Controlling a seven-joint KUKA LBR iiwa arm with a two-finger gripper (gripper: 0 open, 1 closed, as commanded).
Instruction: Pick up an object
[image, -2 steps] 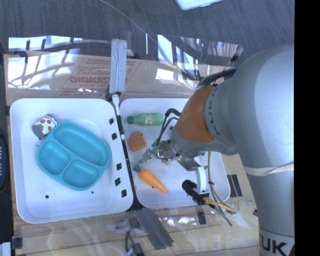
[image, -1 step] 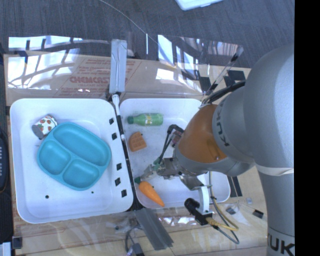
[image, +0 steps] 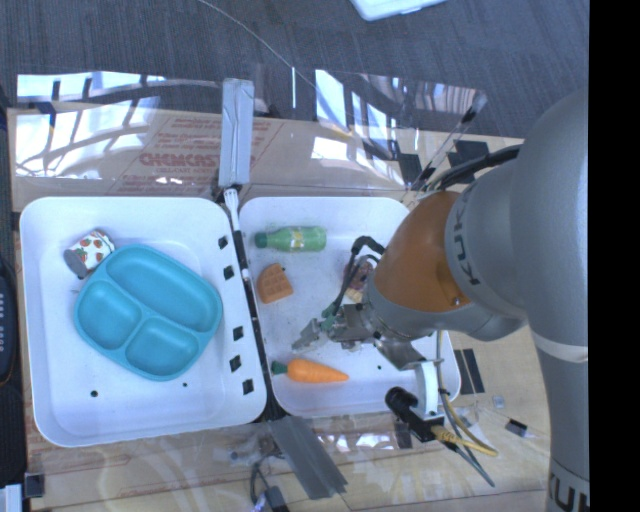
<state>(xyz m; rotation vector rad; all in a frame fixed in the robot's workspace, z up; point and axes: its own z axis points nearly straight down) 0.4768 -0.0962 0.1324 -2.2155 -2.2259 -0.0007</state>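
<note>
Your arm hangs over the right bin, claw low in its middle; whether it is open or closed, I cannot tell. The carrot lies just near-side of the claw, long axis left-right, and looks the closest pick. The green bottle and tan piece sit farther off. The cardboard reads "CHEMCAS", partly legible.

the bench, brown across the frame, carries two white bins directly: left bin at left, right bin at centre.
</note>
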